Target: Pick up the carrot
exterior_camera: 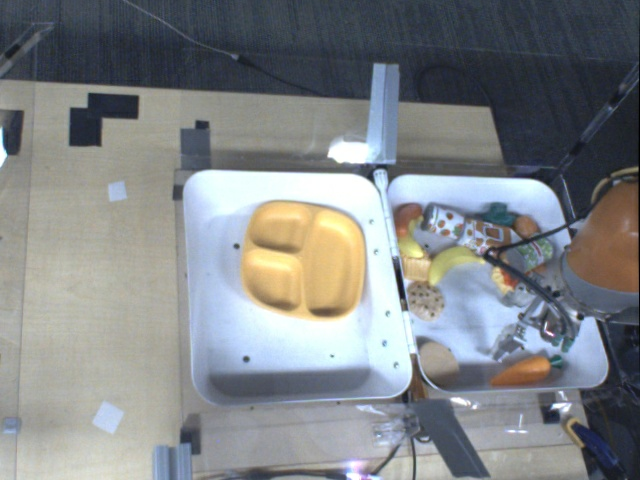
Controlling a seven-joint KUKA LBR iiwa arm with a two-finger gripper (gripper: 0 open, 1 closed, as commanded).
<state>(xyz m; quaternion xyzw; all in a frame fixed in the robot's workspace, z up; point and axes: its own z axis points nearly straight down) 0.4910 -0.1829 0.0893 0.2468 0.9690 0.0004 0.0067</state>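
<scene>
Low, gripper (522,340) just above carrot (522,371) at bin (590,368) front wall; grip indiscernible.

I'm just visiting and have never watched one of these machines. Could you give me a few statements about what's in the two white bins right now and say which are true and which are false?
1. The yellow divided tray lies in the left bin. True.
2. The carrot lies on the yellow divided tray. False: it lies in the right bin, near that bin's front edge.
3. The gripper is in the right bin, close to the carrot. True.
4. The banana is in the left bin. False: it is in the right bin, beside the cookie.
5. The arm comes in from the view's left. False: from its right.
</scene>
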